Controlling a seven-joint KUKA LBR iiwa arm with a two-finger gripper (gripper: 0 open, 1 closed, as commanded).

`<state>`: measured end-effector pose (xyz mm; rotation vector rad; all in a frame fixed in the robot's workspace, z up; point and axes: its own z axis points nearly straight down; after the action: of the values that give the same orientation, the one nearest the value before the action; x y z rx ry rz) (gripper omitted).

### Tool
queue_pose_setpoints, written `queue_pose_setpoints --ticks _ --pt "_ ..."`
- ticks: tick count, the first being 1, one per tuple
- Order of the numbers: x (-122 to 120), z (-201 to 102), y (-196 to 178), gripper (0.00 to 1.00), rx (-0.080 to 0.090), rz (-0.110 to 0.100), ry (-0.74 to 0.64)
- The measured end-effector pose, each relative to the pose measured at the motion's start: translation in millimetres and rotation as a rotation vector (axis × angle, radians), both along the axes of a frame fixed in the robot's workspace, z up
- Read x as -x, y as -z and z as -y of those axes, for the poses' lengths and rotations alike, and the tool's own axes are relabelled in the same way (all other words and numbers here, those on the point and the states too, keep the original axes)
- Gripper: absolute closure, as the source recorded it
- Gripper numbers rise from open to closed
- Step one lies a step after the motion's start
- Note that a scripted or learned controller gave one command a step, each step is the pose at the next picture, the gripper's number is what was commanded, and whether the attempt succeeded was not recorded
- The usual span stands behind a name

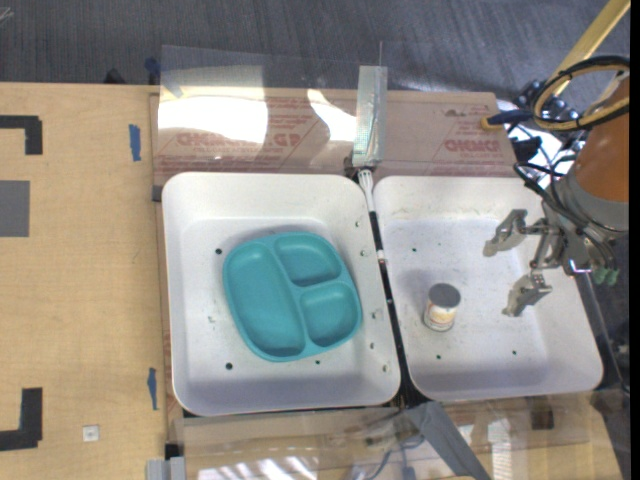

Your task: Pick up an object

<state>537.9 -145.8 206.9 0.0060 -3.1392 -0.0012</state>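
You had an arm (607, 173) with a rounded orange band above a grey metal wrist. Its gripper (513, 266) carried two pale grey, angular metal fingers (506, 232). Black and yellow cables (568, 93) looped above the wrist.

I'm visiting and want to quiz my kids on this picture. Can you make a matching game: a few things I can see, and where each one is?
Things:
1. teal divided plate
2. small jar
3. gripper
4. blue tape strip

Places:
A. on the wooden board, left of the bins
B. above the right bin's floor, fingers apart
C. in the left bin
D. on the right bin's floor, left of the gripper

Pairs: 1-C, 2-D, 3-B, 4-A
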Motion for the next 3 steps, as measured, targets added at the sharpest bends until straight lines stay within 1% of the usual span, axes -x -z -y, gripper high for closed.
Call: queue_pose_setpoints --ticks 1,2,3 --pt "8 -45 119 0.0 0.0 0.009 0.231" --pt "60 -41 107 0.0 0.0 -0.005 0.336" --pt "36 -44 119 0.0 0.0 0.001 0.616"
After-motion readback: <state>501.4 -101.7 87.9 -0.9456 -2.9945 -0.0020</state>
